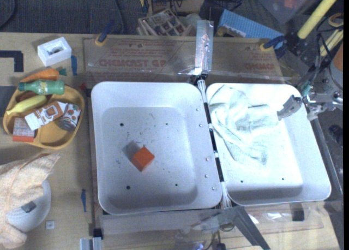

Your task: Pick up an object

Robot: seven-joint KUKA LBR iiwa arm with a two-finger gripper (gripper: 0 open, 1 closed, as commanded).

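Gripper (pixel 289 107) over rt bin (pixel 311 183), maybe touching white cloth (pixel 240 120), cables behind bench.

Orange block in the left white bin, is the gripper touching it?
Apart. The camera view shows the orange block alone on the left bin's floor, while the gripper sits over the right bin's far edge.

Arm (pixel 327 99) cut off at right edge; cloth (pixel 242 120) hides right bin (pixel 305 183) floor (part).

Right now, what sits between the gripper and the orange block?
In the camera view: the crumpled white cloth, then the divider between bins, lie between the gripper and orange block.
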